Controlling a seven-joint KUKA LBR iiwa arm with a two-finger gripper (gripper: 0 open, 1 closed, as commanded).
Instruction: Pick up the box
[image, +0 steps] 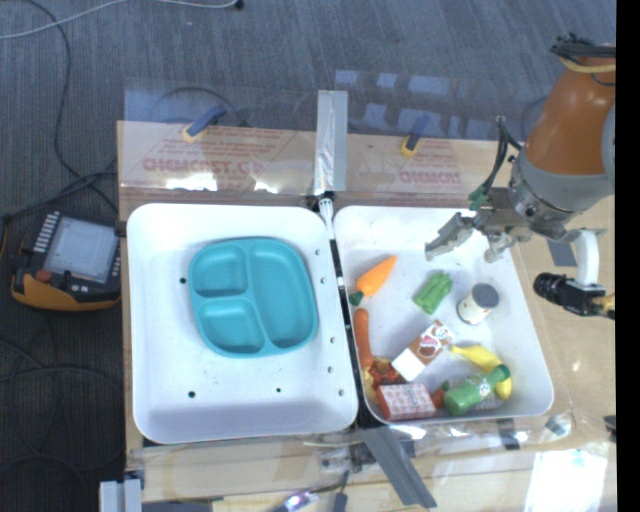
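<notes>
Box (407, 400): red, lying at the right bin's (535, 345) near edge, a carton (424, 349) just behind, green veg (463, 396) beside it
Gripper (468, 237): far side, above the bin, fingers spread wide, nothing between them
My plan: I'd come down straight over the box; I judge the crowding the main risk

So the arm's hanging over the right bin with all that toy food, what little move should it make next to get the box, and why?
Probably swing toward the near side of the right bin and lower. The gripper hangs open near the bin's far edge, holding nothing, while the red box lies at the near edge, crowded by a small carton and a green toy, so it should come down squarely over the box.
</notes>
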